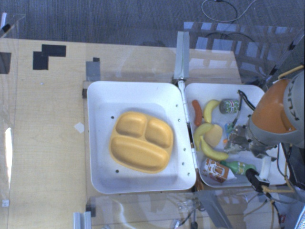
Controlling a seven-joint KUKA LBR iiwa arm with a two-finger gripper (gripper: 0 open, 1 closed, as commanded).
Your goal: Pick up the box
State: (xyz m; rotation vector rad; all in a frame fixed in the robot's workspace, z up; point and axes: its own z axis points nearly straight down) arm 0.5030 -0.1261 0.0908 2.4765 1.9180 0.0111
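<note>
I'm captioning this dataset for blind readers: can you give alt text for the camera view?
The grey and orange arm's gripper hangs low in the right bin over bananas, a can and a small box near the front wall. The left bin holds a yellow divided tray.

Light wood bench top (47, 142) fills the left and middle, carrying 2 white bins (95, 128) side by side. Behind the bench, dark blue-grey carpet floor (95, 8) runs across the top. A thin black cable (224, 6) loops on the carpet, behind the bench's right end. Black square markers (47, 55) sit on the bench's far left part. A grey metal post (182, 54) stands at the bench's far edge, a small grey bracket (93, 70) left of it. Clear plastic panels (238, 42) reflect daylight over the bench's right side.
</note>
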